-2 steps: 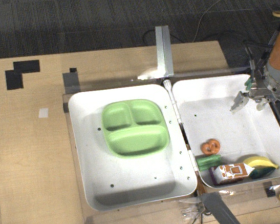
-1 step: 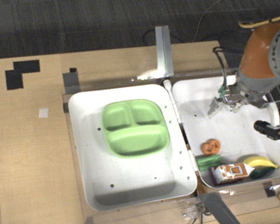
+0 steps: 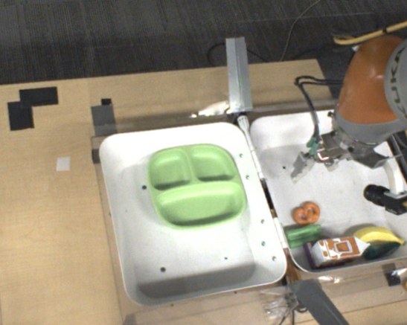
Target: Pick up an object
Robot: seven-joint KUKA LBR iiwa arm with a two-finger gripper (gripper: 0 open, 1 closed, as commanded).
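The gripper (image 3: 305, 162) hung over the right bin (image 3: 275, 137), fingers spread and holding nothing; a pretzel (image 3: 306, 213) and banana (image 3: 379, 236) lay nearer.

A divided tray (image 3: 195, 184) lies in the left bin (image 3: 134, 228); a pretzel (image 3: 306, 213), carton (image 3: 339, 250) and banana (image 3: 378, 235) lie in the right bin (image 3: 275, 140).

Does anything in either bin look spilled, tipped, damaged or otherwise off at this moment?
Nothing stands out. The green divided plate lies flat in the left bin. In the right bin, the pretzel, carton and banana sit crowded along the near wall, unspilled. The gripper hovers over bare floor.
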